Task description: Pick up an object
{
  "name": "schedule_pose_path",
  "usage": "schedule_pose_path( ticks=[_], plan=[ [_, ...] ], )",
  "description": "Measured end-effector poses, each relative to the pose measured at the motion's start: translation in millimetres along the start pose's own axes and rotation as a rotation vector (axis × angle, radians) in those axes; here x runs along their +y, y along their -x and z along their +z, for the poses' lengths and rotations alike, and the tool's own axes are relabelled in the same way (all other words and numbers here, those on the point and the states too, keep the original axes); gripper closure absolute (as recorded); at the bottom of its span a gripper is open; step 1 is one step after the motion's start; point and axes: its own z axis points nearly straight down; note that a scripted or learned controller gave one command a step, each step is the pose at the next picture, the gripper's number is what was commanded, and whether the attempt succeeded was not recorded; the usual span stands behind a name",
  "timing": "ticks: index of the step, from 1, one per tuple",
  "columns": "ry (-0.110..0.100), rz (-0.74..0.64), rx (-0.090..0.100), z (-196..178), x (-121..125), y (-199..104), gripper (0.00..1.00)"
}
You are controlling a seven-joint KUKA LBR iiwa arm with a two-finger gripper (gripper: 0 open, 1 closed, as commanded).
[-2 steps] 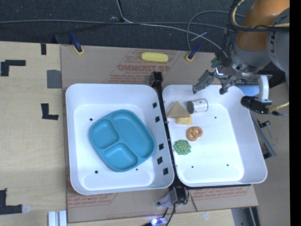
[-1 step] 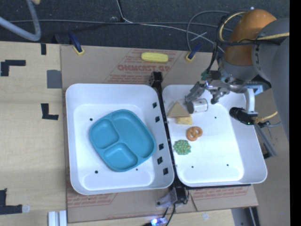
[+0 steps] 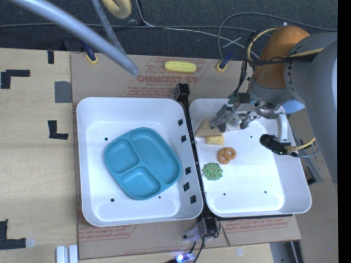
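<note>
Pretzel lying in right bin, left of centre | yellow block just at 11 o'clock of it, green broccoli piece at 7 o'clock | hand low over bin's upper left; open or closed: cannot tell | blue divided tray in left bin

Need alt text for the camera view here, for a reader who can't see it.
A grey robot arm's hand hangs low over the right bin, above a yellow wedge, a yellow block, a pretzel and a green lump. The left bin holds a blue divided tray.
</note>
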Motion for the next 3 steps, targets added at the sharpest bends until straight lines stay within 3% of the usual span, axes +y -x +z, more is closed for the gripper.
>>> schedule_pose_path(
  ticks=[1, 2, 3],
  plan=[
    [0.0, 0.002, 0.012, 47.4, 1.8, -4.3, 0.0],
    [0.007, -0.004, 0.008, 34.4, 3.4, -5.2, 1.0],
    [0.009, 0.0, 0.0, -29.2, 5.4, -4.3, 1.0]
  ],
)
